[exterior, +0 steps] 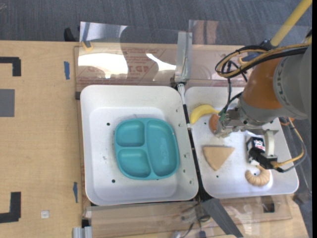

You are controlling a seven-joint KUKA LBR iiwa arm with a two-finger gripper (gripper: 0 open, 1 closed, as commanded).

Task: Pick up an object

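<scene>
Nearest the camera in the right bin lies a curled croissant, with a tan wedge-shaped slice to its left. Farther back, the gripper reaches down over a small orange-brown object, just beside a yellow banana; whether the fingers are open or closed cannot be told. The left bin holds a teal divided plate. Both bins sit on the table
</scene>
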